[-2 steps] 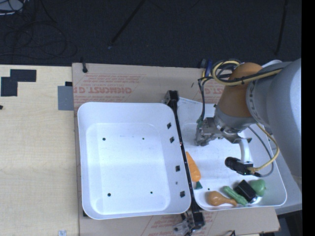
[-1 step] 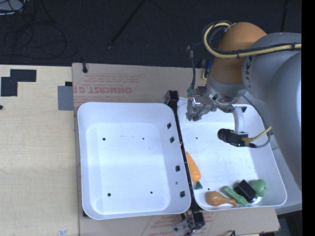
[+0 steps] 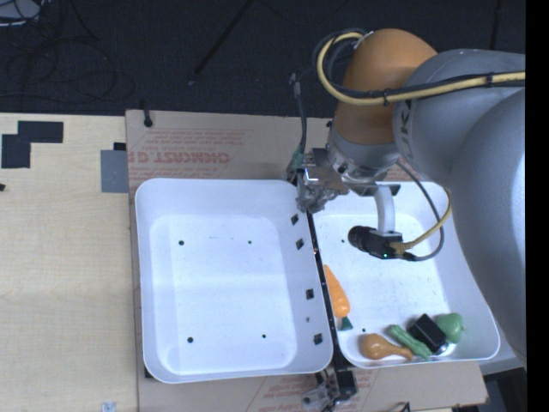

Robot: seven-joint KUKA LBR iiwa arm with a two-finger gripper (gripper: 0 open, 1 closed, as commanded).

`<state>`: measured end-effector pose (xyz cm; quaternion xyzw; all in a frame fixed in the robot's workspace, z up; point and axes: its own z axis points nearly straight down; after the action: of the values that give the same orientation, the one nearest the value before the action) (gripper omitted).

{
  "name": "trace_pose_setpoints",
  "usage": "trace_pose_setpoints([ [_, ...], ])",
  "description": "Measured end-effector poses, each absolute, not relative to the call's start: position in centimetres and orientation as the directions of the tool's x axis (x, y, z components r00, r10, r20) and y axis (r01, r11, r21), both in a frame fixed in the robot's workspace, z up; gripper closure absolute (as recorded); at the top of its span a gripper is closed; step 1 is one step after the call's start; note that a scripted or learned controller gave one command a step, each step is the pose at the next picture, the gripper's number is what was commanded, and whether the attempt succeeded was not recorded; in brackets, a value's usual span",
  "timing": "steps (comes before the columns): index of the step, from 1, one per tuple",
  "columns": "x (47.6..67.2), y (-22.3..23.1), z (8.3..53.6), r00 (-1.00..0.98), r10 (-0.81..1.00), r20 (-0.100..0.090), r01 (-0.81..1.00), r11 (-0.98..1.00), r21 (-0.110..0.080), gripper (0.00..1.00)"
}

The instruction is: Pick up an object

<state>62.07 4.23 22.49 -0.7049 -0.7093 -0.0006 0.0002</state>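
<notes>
Orange carrot-shaped toy (image 3: 337,294) lies in the right white plastic bin (image 3: 463,273), close against the wall that this bin shares with the left white plastic bin (image 3: 150,273). Its length runs roughly along that wall. A small dark green bit sits at its lower end (too small to tell whether it belongs to the toy).

At the near edge of the same bin, a cluster of other candidates lies close together. It holds a tan gourd-shaped toy (image 3: 380,346), a long green pod-shaped toy (image 3: 407,339), a small black block (image 3: 426,331) resting over the pod, and a rounded green toy (image 3: 450,323) just beside the block. The carrot is apart from this cluster.

The grey arm with its orange band (image 3: 377,67) reaches in from the right and bends down over the far end of the bins. Its gripper (image 3: 310,194) hangs above the top of the shared wall, well apart from the carrot and from the cluster. Nothing can be seen in its grasp, and how wide it stands cannot be told from this angle. A black cabled fitting (image 3: 373,241) hangs below the wrist over the right bin's floor.
</notes>
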Motion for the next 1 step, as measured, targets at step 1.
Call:
trace_pose_setpoints([
  [1,64.45,11.14,22.66,-0.006,1.0,0.002,1.0,0.006,0.0,1.0],
])
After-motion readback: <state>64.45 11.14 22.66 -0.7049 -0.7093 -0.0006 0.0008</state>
